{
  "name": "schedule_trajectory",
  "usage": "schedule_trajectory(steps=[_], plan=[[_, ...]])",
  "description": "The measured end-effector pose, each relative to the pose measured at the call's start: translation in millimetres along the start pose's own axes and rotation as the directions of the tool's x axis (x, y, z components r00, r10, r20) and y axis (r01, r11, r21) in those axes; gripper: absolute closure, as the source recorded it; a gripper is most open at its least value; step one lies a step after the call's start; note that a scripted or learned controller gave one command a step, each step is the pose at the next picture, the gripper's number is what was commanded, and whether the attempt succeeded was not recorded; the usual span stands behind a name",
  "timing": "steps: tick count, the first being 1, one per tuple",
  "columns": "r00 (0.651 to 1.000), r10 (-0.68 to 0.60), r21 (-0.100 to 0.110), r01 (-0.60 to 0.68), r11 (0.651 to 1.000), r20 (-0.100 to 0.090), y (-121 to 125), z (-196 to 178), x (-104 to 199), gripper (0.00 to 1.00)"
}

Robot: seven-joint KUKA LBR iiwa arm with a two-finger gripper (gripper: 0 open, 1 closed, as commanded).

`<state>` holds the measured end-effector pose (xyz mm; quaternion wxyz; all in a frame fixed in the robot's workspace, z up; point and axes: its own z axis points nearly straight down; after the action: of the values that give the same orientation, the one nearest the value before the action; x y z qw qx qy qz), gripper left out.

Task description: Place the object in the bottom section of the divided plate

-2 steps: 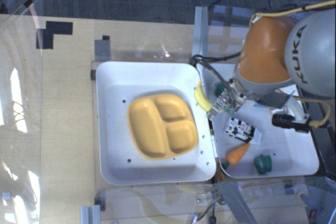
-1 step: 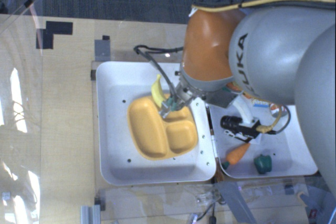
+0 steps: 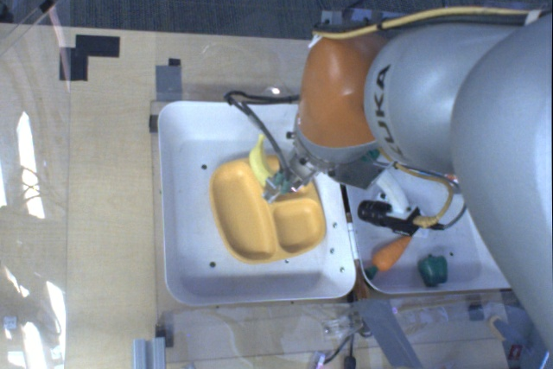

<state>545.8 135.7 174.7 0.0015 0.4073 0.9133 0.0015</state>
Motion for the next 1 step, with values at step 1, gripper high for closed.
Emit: schedule_trajectory(steps=[1], plan=[[0.967, 0.254, 0.001, -0.254, 0.967, -0.001, -60.0, -10.5, 20.4, 1.0]])
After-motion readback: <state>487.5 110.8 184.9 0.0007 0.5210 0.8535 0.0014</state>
